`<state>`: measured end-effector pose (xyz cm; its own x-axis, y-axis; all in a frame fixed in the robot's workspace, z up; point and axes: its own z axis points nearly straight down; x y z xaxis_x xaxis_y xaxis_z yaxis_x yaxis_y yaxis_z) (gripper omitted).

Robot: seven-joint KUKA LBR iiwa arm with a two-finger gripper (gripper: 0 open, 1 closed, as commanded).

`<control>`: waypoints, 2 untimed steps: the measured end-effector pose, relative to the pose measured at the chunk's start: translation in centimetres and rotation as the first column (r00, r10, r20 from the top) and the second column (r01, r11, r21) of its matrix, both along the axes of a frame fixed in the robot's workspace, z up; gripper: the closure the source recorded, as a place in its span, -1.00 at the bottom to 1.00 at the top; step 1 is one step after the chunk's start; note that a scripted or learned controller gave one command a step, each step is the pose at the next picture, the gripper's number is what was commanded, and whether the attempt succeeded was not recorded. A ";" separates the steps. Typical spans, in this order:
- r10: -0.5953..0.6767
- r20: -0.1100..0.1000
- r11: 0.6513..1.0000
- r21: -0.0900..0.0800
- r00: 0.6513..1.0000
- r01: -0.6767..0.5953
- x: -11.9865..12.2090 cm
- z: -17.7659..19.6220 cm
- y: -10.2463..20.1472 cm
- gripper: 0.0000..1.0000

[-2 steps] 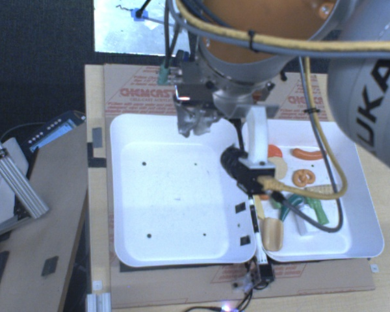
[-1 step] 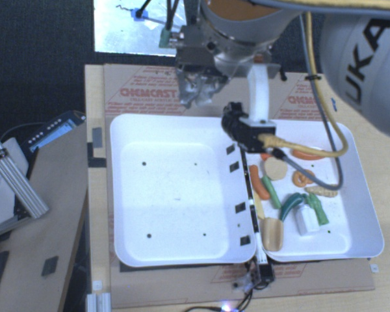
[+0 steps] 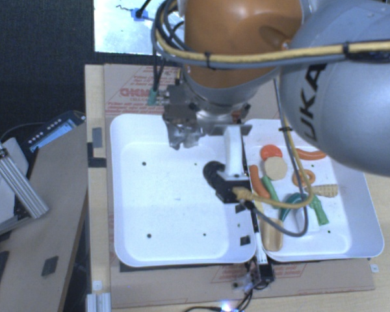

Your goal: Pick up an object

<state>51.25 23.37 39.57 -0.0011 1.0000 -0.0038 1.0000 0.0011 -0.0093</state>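
Note:
My gripper (image 3: 181,134) hangs over the far part of the left white bin (image 3: 156,200), with nothing seen held in it. The right white bin (image 3: 351,233) holds several small toys: a red-orange round piece (image 3: 271,152), a beige disc (image 3: 276,169), an orange carrot shape (image 3: 311,153), a green stick (image 3: 270,188), a tan ribbed cone (image 3: 322,190), a teal ring (image 3: 294,204) and a tan long piece (image 3: 272,234). The gripper is left of all of them, well apart. The arm hides the right bin's far edge.
Both bins rest on a cardboard sheet (image 3: 133,86) on the bench. The wall between the bins (image 3: 255,229) runs down the middle. A grey metal rail (image 3: 13,181) and a dark device (image 3: 55,130) lie off the bench at the left.

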 end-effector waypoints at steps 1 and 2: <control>0.002 0.012 1.000 0.006 1.000 -0.002 0.2 1.7 0.0 1.00; 0.003 0.013 1.000 0.007 1.000 -0.003 0.2 2.8 0.0 1.00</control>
